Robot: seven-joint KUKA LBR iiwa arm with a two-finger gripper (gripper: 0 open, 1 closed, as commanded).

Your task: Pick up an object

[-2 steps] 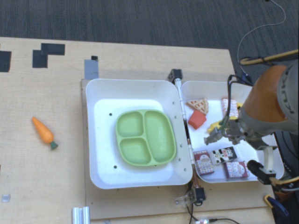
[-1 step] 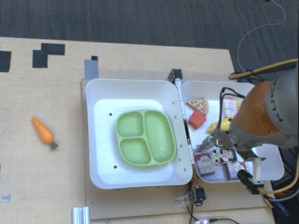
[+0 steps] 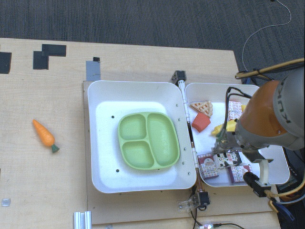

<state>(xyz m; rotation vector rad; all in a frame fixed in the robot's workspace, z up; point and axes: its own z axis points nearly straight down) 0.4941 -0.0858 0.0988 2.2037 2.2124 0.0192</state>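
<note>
- Landmark: the right bin [image 3: 284, 175], the white bin under the arm; every place below is given from it.
- Packets [image 3: 208, 166]: small printed red-and-white packs lying flat in the near end of the right bin, some partly under the arm.
- Claw [image 3: 224, 149]: low over the near-middle of the right bin, just above the packets. Whether it is spread or pressed together cannot be told; the wrist hides it from above.
- Arm [image 3: 267, 116]: grey with its orange band, reaching across the right bin and covering much of its middle.
- Yellow piece [image 3: 228, 126]: a small object in the middle of the right bin, at the edge of the orange band, partly hidden.
- Red block [image 3: 201, 122]: in the right bin's far half, near the wall shared with the next bin, apart from the claw.
- Waffle-patterned wedge [image 3: 202, 107]: just beyond the red block, at the far end of the right bin.
- Left bin [image 3: 95, 128]: touching the right bin's side; holds a green divided plate [image 3: 148, 141], its three compartments bare.
- Toy carrot [image 3: 44, 134]: on the desk [image 3: 43, 185], well apart from the right bin, beyond the left bin.
- Task status, as a judgement: the approach looks done, with the claw down among the packets; nothing is visibly held. Closing on an object and lifting it clear remain.
</note>
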